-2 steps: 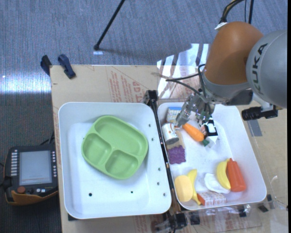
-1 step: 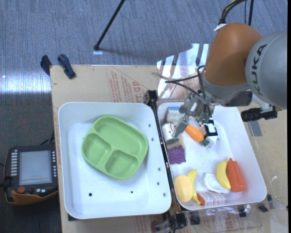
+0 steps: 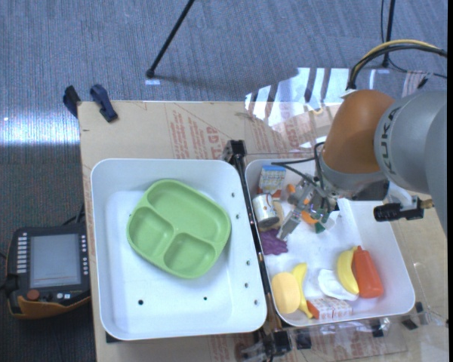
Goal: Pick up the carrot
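At frame centre-left, the green divided plate [image 3: 179, 228] is looking like smooth matt plastic. The two white bins [image 3: 113, 292] are showing a smooth, faintly glossy plastic finish. The bench top [image 3: 181, 127] is reading as matt brown cardboard. The small can [image 3: 266, 211] is gleaming like metal. The arm's orange band [image 3: 355, 130] is shining smoothly.

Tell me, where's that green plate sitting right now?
The green plate lies in the left white bin, toward its upper middle, across the divider from the silver can in the right bin.
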`<control>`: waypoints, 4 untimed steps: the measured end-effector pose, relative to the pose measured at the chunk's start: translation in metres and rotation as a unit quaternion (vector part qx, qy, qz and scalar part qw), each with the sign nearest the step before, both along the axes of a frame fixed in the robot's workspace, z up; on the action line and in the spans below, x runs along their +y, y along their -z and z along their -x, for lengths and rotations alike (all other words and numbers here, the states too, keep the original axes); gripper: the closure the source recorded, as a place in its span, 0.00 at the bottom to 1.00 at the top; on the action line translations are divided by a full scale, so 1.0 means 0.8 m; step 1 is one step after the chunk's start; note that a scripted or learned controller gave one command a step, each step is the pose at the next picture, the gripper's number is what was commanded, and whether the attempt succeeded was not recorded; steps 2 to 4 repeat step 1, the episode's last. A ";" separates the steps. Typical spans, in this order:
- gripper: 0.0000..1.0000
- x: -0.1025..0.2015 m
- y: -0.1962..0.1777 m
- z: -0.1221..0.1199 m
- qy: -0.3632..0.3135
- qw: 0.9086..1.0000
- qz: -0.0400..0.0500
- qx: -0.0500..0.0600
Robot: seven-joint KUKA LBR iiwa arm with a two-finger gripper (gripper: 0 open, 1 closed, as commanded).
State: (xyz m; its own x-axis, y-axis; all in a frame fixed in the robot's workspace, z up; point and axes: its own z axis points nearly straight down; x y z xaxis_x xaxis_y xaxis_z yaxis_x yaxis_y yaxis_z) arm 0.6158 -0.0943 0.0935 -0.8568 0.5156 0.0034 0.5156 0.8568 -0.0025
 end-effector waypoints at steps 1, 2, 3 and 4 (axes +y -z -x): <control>1.00 0.003 -0.016 -0.004 -0.003 1.000 -0.001 -0.003; 1.00 0.003 -0.016 -0.004 -0.003 1.000 -0.001 -0.003; 1.00 0.003 -0.016 -0.004 -0.003 1.000 -0.001 -0.003; 1.00 0.003 -0.016 -0.004 -0.003 1.000 -0.001 -0.003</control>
